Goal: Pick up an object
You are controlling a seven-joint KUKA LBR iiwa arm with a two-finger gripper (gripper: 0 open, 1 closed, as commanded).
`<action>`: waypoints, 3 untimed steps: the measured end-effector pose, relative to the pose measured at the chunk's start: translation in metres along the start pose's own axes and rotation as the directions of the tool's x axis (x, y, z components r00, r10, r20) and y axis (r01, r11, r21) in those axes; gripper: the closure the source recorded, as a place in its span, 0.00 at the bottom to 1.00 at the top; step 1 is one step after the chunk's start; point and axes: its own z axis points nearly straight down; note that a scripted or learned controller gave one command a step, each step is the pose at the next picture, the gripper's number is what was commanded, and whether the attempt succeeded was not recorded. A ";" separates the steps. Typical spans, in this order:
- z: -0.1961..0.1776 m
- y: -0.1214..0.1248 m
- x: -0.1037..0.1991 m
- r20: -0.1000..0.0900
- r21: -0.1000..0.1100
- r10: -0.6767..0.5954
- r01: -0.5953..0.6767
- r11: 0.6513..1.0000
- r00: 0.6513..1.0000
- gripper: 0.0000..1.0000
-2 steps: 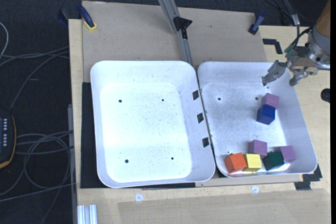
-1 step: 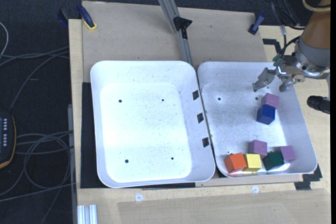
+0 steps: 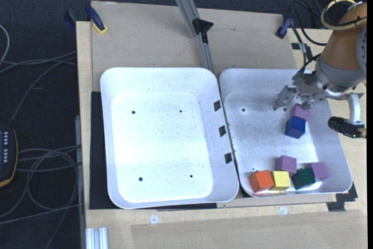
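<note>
The two-finger gripper [image 3: 298, 100] hangs in the right white bin [image 3: 250, 143], fingers spread, nothing between them; the small blue cube [image 3: 296, 126] sits just below, probably light, rigid, a bit slick; I'd pinch two opposite flat faces.

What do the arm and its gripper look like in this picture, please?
The arm is grey with a broad orange band above the wrist and a yellowish cable looped by its top. The gripper is pale grey metal with thin splayed prongs. A dark module with a small green light sticks out beside the wrist.
</note>
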 end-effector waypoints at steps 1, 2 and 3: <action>-0.015 0.002 0.001 -0.001 -0.008 -0.001 0.001 1.000 1.000 1.00; -0.060 0.001 0.003 -0.003 -0.002 -0.001 0.001 1.000 1.000 1.00; -0.109 0.010 0.007 -0.003 -0.003 -0.002 0.002 1.000 1.000 1.00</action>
